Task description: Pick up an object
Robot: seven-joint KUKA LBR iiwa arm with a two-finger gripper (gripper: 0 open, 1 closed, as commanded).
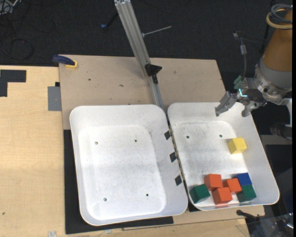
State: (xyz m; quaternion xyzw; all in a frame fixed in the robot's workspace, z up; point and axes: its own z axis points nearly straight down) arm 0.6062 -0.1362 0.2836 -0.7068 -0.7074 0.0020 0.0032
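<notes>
The yellow block point(237, 145) lies alone on the floor of the right bin point(202, 132), below the pincer point(235, 105) and a little nearer the camera, well apart from it. Farther down from the pincer, in the bin's near corner, the other blocks crowd together: two orange blocks point(214, 180) point(233, 185) side by side, a third orange block point(222, 195) just in front of them, a blue block point(244, 179) at their right, a dark green block point(200, 193) at the left end of the cluster and another dark green block point(246, 195) at the right end. The pincer hangs over the far right rim of that bin with its two fingers spread apart and nothing between them. Behind it the grey wrist rises to the orange band point(278, 53) of the arm. To the pincer's left, past a row of black clips point(172, 156) along the shared edge, sits the left bin point(89, 132). An aluminium rail point(135, 36) slants up from between the bins across the wooden desk point(24, 147), with a blue and yellow clamp point(65, 61) at the desk's far left edge.
</notes>
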